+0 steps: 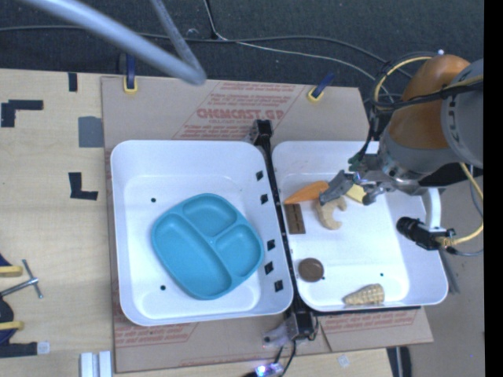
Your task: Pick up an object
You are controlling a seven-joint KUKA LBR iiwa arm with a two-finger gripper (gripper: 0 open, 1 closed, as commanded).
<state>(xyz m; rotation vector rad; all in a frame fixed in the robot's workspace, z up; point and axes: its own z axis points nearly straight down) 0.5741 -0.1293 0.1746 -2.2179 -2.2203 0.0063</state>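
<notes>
The left bin [126,163] is holding a blue divided plate [206,244]. The right bin [409,281] is holding an orange wedge [306,192], brown block [295,221], brown disc [311,269], cone [364,294] and curved tan piece [328,214]. The tool [339,192] is hovering released above that tan piece, grasping nothing.

The end effector [339,192] hung over the right bin [409,285], its fingers spread, a tan curved piece [328,215] just below it, an orange wedge [306,192] to its left.
</notes>
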